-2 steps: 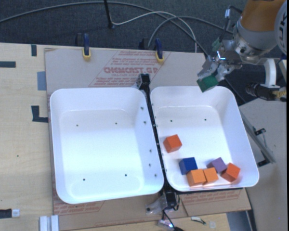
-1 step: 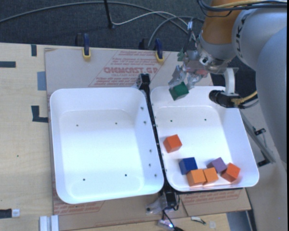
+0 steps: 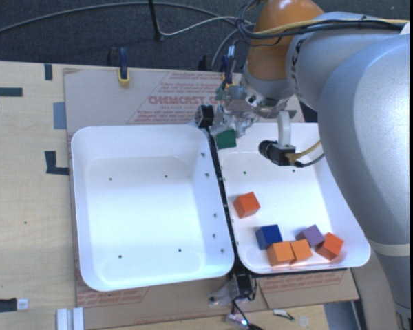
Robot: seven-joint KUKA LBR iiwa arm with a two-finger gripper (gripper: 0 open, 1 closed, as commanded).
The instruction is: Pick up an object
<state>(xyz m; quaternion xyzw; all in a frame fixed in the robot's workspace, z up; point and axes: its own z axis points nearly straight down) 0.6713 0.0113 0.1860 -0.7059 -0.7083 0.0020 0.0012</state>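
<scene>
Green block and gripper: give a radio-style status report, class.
Gripper raised at the divider's far end, shut on green block. Five blocks left in right bin. Nothing in the way.

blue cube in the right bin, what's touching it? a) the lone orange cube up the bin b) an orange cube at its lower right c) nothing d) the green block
b: the blue cube sits against an orange cube in the cluster along the right bin's near edge.
</scene>
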